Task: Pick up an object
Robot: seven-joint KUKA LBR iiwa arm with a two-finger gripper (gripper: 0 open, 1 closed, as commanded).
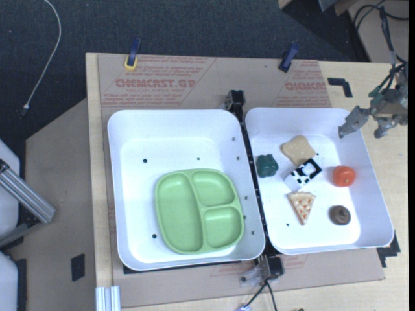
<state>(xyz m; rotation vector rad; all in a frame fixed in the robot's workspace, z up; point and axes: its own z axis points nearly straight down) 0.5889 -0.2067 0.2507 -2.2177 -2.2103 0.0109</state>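
Gripper (367,126) hovers over right white bin's (373,229) top-right corner, jaws spread wide, holding nothing. Candidates below, well apart from it: orange-red ball (343,175), tan bread slice (298,149), brown doughnut (339,215). Risks: round ball likely rolls from jaws; descent near bin wall may clip rim.

My way into the right white bin (363,238) is open along its front edge and far left corner. Crowding its middle: a tan bread slice (298,149), dark green lump (266,166), black-and-white block (305,172), orange-red ball (343,175), pizza wedge (302,206) and brown doughnut (340,215). The gaps between them are narrow.
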